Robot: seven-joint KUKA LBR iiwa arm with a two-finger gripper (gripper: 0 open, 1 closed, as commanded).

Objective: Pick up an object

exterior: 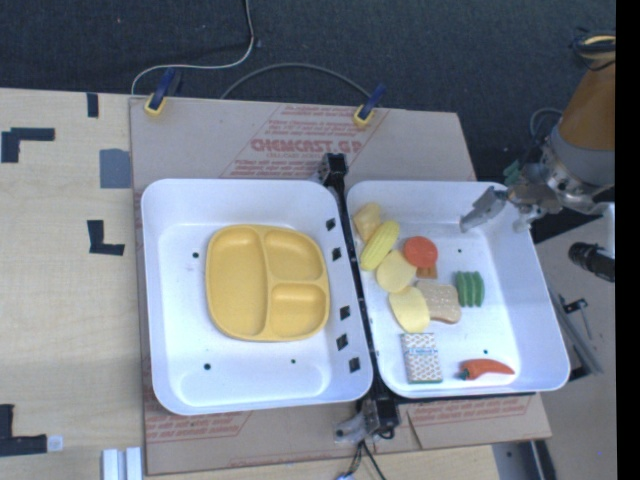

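Observation:
The right bin holds several toy foods. Among them are a yellow corn-like piece, a red-orange tomato, two pale yellow lumps, a beige bread slice, a green ridged piece, a small printed carton and a red chili. My gripper hangs over the bin's upper right corner, above and right of the tomato. Its fingers stand apart and open with nothing between them.
The left bin carries a yellow divided plate. Black clips run along the seam between the bins. The arm's orange band stands beyond the right bin's far right corner.

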